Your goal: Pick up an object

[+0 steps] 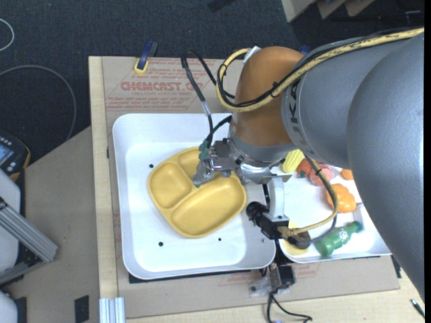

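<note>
down in the left bin [135, 180], the gripper [210, 163] sits over the yellow divided plate [195, 194], touching its upper rim. whether it is clenched or released, i cannot tell.

Two white bins sit side by side on a brown board [161, 86] with red letters on it. The left bin [135, 180] is wide and shallow, with small black dots on its floor. The right bin [303, 200] is mostly hidden. A yellow and blue clamp [143, 57] grips the far edge of the board. Around it all lies dark carpet [60, 25] — with a thin wire looping over it.
</note>
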